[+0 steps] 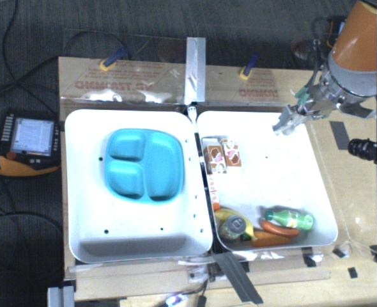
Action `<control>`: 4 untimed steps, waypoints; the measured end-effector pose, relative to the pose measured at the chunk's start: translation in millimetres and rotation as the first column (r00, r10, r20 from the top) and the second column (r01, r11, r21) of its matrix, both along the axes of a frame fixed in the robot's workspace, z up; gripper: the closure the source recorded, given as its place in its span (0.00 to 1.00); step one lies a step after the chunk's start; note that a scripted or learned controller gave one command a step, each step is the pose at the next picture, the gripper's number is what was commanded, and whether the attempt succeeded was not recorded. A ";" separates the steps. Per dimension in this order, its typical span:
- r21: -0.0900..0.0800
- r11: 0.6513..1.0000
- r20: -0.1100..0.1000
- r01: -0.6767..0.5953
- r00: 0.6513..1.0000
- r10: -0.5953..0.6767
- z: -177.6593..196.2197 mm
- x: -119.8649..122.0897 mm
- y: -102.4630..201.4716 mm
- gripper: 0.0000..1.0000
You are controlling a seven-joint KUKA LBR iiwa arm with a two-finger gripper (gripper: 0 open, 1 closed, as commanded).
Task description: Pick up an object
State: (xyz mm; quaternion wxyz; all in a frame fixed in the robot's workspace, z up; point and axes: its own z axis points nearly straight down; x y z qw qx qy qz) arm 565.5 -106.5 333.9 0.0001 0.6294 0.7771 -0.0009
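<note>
Hovering over the upper right corner of the right bin (316,171), the gripper (285,124) hangs at the end of the grey arm (348,75), and from this angle it's blurred enough that I cannot tell how it stands, nor see anything in it. Well below it, along the bin's near wall, lies the green bottle (289,219) on its side, with an orange carrot-like piece (275,238) touching it from underneath. Down and to the claw's left, in the bin's lower left corner, sits a yellow item with a grey round cap (233,226). Closer, to the left and a little below the claw, a small printed carton (222,155) rests near the divider. Far off to the left, across the divider, the left bin (86,235) holds a blue compartment tray (144,165).
</note>
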 end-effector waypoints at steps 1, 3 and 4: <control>0.001 0.995 -0.001 0.103 0.995 -0.103 -7.3 40.3 48.4 1.00; 0.001 0.994 -0.003 0.113 0.994 -0.113 -151.6 -20.4 40.6 1.00; 0.002 0.995 -0.003 0.101 0.995 -0.101 -151.3 -60.1 22.3 1.00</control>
